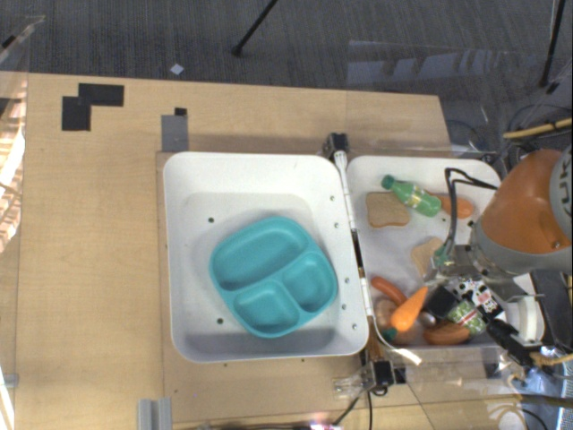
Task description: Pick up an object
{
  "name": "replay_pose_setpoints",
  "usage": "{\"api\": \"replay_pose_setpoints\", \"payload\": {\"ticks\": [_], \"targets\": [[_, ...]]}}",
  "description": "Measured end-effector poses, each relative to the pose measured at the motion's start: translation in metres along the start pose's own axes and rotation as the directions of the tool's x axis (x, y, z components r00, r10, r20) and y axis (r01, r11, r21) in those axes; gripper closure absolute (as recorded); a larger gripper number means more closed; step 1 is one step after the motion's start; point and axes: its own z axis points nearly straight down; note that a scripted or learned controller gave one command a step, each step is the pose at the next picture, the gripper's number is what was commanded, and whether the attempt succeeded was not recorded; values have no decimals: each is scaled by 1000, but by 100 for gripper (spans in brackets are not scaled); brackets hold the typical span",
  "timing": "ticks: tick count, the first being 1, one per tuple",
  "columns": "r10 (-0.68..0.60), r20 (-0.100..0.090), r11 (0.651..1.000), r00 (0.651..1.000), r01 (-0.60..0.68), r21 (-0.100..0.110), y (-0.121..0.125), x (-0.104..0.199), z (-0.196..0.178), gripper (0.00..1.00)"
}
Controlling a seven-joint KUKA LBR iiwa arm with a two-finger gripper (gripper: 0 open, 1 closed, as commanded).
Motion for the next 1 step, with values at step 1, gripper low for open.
{"api": "replay_pose_setpoints", "payload": {"ticks": [1], "targets": [[21,-3,1000,1000,-21,12,-1,52,-109,100]]}}
